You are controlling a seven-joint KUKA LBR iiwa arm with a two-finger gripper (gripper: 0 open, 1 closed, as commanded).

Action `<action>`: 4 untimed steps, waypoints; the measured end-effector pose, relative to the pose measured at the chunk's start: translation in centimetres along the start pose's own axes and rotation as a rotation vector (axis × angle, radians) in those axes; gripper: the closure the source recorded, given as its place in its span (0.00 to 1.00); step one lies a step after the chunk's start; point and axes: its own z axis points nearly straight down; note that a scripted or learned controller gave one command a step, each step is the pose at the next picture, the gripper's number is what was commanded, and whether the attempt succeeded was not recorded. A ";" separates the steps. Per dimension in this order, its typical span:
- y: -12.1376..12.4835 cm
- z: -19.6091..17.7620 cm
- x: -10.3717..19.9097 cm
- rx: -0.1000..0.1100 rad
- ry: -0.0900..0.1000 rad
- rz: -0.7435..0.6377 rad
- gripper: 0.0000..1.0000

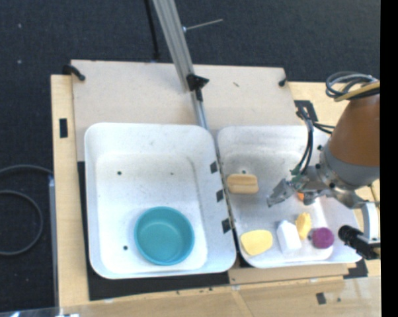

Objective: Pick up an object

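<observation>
Gripper (283, 193) hangs over the right bin (265, 140), fingers apart, holding nothing. Nearest pick: tan block (242, 183) just beside it; 4 others crowd the front edge. Best approach: centre over block, descend straight, close across narrow side w/o nudging it.

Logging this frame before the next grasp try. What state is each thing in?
Teal bowl: upright in left bin.
Tan block: lying flat, right bin.
Yellow piece: lying near front rim.
White bottle: lying down.
Purple ball: resting.
Gripper: above right bin, holding nothing.
</observation>
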 end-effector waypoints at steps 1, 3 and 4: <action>0.0 0.0 0.0 -0.001 -0.001 0.001 0.00; 1.6 10.1 -0.5 0.006 -0.001 0.004 0.00; 1.6 11.6 -0.7 0.003 -0.002 0.004 0.00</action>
